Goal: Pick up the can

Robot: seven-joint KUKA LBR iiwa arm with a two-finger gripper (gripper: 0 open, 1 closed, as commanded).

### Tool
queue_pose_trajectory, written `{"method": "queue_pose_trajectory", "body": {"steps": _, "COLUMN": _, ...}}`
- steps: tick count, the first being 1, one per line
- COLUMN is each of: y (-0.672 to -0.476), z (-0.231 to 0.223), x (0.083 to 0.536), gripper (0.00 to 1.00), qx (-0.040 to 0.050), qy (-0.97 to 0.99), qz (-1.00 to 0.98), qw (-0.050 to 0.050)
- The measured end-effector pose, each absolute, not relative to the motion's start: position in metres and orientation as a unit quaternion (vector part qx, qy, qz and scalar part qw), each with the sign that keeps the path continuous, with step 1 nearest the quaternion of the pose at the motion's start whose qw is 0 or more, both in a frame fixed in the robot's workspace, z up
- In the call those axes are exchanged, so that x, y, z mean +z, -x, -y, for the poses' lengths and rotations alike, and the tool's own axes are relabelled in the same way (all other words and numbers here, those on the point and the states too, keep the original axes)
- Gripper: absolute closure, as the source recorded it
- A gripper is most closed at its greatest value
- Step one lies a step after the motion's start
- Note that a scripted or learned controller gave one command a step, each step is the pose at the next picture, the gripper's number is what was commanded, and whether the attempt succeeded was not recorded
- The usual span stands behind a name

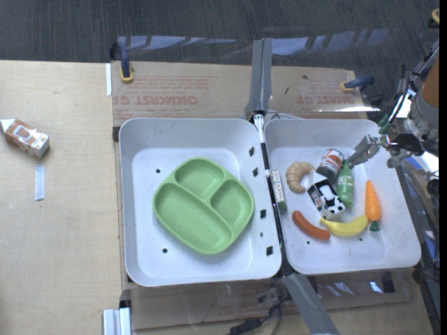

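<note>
Two white bins sit side by side on the worktop; the can (330,163) lies in the right bin (391,257), just beside the tool (369,147) on its left and slightly nearer the camera. The can appears tipped on its side, its long axis running diagonally toward the tool, with the silver end facing it. Its label is red and white; no writing on it can be read. The tool hangs above the bin's far right area, and how far it is spread cannot be judged from this view; nothing shows between its tips. A green bottle (345,184) touches the can on the near side. Mirrored lettering on the cardboard (167,89) beyond the bins is too unclear to read reliably.
</note>
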State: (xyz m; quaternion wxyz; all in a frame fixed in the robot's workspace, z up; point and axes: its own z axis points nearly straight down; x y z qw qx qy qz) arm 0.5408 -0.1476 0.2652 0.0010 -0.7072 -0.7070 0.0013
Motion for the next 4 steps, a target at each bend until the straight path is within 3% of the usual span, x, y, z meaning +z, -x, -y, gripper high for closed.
{"method": "queue_pose_trajectory", "body": {"steps": 1, "y": -0.612, "z": 0.172, "x": 0.186, "gripper": 0.00, "qx": 0.0008, "qy": 0.682, "qz": 0.731, "qw": 0.000}}
{"method": "queue_pose_trajectory", "body": {"steps": 2, "y": -0.659, "z": 0.186, "x": 0.092, "gripper": 0.00, "qx": 0.0005, "qy": 0.707, "qz": 0.707, "qw": -0.001}}
{"method": "queue_pose_trajectory", "body": {"steps": 3, "y": -0.659, "z": 0.186, "x": 0.101, "gripper": 1.00, "qx": 0.0010, "qy": 0.706, "qz": 0.708, "qw": -0.002}}
{"method": "queue_pose_trajectory", "body": {"steps": 4, "y": -0.659, "z": 0.186, "x": 0.101, "gripper": 0.00, "qx": 0.0011, "qy": 0.706, "qz": 0.708, "qw": -0.002}}
